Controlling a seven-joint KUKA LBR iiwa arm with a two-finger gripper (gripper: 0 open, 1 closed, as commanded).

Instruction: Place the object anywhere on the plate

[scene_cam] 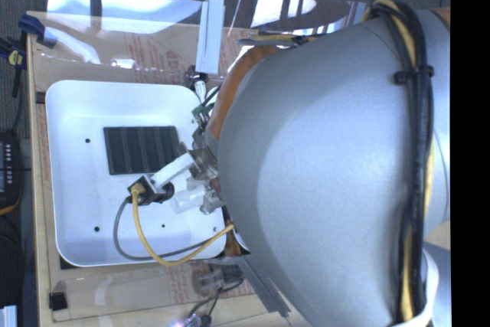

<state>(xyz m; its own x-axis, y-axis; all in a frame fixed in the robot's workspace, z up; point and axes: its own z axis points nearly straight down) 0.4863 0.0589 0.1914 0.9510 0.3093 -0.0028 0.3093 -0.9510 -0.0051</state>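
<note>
Roughly, camera view: the arm (329, 165) swells across the right half of the picture, and its gripper (197, 191) hangs over the right part of the left-hand bin (76, 195), low above the white floor. Whether the jaws stand open or shut cannot be told, since the wrist's own bulk and some pale parts crowd the tip. Nor can it be told whether anything is held there. Where the object lies is likewise uncertain, because the arm hides the bench (138, 287) to the right.

What the move turns on is the plate (142, 149), which I take to be the dark ribbed slab lying flat in the upper middle of the bin floor. It lies to the view's left of the gripper and a little up, near it, with its lower right corner closest. Its long axis runs left to right in the view, and the grooves seem to cross it the short way.

Judging from this, a short carry leftward and slightly up would bring the gripper over the slab. The ribbed top looks level and broad enough to take a thing anywhere. Bare white floor lies left of and below the plate, with the bin wall well apart from it, so there is room to come down straight
</note>
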